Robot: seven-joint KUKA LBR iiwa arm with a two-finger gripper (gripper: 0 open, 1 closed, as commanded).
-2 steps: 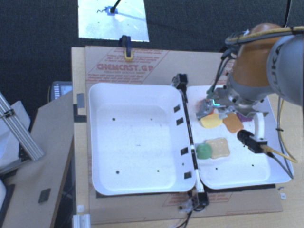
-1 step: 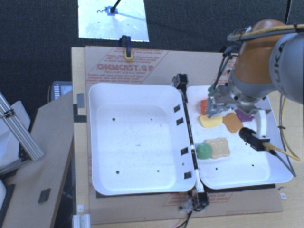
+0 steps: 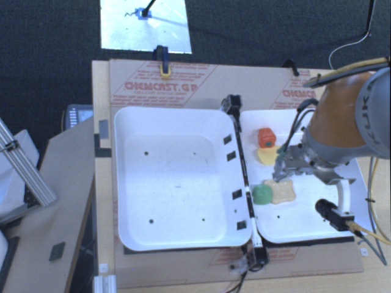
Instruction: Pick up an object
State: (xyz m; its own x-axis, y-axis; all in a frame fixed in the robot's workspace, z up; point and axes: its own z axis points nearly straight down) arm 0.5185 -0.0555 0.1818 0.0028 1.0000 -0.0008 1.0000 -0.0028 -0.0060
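**Arm bent low over the right bin**

From above, the grey arm [image 3: 351, 118] reaches in from the right, wrist tipped down, its gripper [image 3: 282, 171] just above a tan piece [image 3: 282, 192]; whether it is apart or together I cannot tell. Nearby lie a green ball [image 3: 262, 193], a yellow piece [image 3: 267, 156] and an orange block [image 3: 266, 137]

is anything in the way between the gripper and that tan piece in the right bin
Nothing visible blocks it. The gripper hangs just above the tan piece in the right bin. A green ball sits right beside the piece on its left, and a yellow piece lies farther back.
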